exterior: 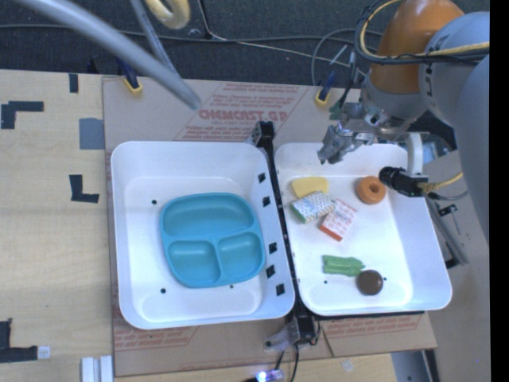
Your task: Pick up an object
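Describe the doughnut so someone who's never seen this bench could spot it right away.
Take the right-hand white bin, the one without the blue tray. Near its far right edge lies the doughnut, right of the yellow wedge. It alone is an orange-brown ring with a hole.

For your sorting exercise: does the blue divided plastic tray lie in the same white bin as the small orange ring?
No, the blue divided plastic tray lies in the left white bin; the small orange ring lies in the right white bin.

grey arm (469, 54), orange band (409, 34), perhaps yellow cabling
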You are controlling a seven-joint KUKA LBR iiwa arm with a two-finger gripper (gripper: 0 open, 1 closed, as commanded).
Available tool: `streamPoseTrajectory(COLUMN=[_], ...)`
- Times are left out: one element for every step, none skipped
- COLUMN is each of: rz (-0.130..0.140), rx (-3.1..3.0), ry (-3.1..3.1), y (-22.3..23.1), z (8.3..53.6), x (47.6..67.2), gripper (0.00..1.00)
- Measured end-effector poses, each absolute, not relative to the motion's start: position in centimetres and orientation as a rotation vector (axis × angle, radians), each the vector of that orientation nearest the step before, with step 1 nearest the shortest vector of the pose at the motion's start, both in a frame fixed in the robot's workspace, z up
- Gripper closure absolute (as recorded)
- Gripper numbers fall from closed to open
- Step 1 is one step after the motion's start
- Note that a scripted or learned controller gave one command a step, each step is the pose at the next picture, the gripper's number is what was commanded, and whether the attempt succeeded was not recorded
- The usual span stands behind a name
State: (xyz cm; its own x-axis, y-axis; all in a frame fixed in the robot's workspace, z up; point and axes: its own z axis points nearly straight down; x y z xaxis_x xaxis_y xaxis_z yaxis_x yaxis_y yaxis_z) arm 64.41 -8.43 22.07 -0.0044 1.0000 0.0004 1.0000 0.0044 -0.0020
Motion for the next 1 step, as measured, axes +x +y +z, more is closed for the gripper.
streamPoseTrajectory(rz=[0.0], rx=[-2.213], ry=[-2.226], y=[-3.53], z=[23.13], x=[62.33], gripper=[1.0])
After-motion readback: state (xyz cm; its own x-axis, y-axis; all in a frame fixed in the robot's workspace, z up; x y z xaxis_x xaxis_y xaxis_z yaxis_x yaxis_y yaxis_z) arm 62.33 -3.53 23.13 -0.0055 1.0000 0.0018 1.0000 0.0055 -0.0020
